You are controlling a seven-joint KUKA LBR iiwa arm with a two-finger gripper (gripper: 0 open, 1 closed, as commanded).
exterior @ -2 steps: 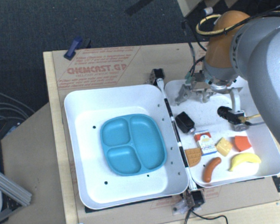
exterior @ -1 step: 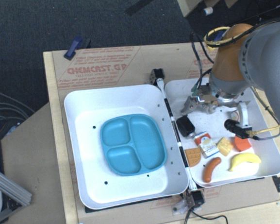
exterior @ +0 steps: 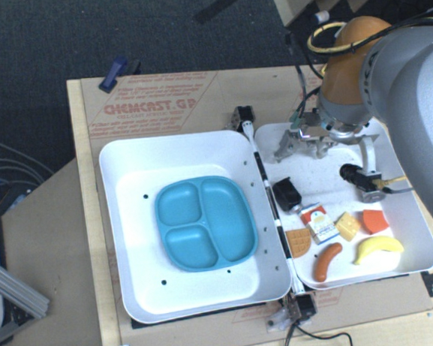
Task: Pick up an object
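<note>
the right bin (exterior: 427, 252) holds small toy foods in a cluster at its near side: a brown sausage (exterior: 327, 260), a yellow banana (exterior: 379, 248), an orange wedge (exterior: 374, 221), a pale cheese cube (exterior: 347, 226), a tan cracker (exterior: 299, 242) and a red-and-white carton (exterior: 319, 223). a black block (exterior: 286, 194) lies a little farther, by the divider. any of these could be the pick; all look light, hard and smooth, likely plastic, so slippery rather than fragile. the sausage seems the easiest: it lies a little apart, and closing across its narrow middle should hold. the banana's curve could twist it out of a grip. the cracker lies flat and offers little to pinch.

the gripper (exterior: 304, 143) hangs over the far part of the right bin, well apart from the cluster. i cannot tell whether it is released or clenched; nothing is seen in it.

the left bin (exterior: 122, 214) bears a blue divided plate (exterior: 206, 222).
</note>
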